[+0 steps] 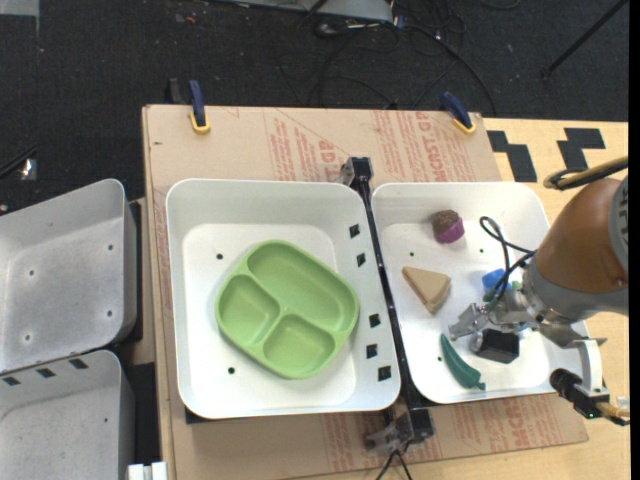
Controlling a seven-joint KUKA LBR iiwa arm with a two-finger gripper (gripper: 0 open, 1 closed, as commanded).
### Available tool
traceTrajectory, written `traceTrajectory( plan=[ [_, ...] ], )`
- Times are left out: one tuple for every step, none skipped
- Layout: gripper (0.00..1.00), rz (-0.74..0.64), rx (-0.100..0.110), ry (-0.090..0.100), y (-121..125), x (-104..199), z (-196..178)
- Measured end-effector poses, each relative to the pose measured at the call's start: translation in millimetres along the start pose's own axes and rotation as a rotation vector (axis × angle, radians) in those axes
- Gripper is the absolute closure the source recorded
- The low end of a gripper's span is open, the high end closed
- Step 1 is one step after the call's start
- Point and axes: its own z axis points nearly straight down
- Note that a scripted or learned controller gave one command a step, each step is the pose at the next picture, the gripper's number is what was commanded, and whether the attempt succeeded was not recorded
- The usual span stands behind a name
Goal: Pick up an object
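The dark green curved plastic piece (461,363) lies at the right white bin's (530,200) near edge, just beside the claw (488,330), whose state cannot be told. Beyond it lie a tan wedge-shaped block (428,288) and a purple rounded object (447,226). The wedge looks light and stiff; its flat sides would likely give the surest hold.

One camera is sitting high above the bench (300,143), looking down at a slant and taking in both white bins, the left bin (190,268) and the right bin (520,203). It's hanging far enough back that dark floor (90,48) is showing beyond the far edge.
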Motion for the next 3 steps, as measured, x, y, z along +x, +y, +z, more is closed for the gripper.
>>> traceTrajectory(
  plan=[
    [1.00, 0.001, -0.004, -0.002, 0.9, -0.2, -11.9],
    [1.00, -0.003, -0.008, -0.003, 1.6, -4.1, -54.6],
    [1.00, -0.004, -0.010, -0.004, -5.6, -6.7, -113.1]
  ],
)
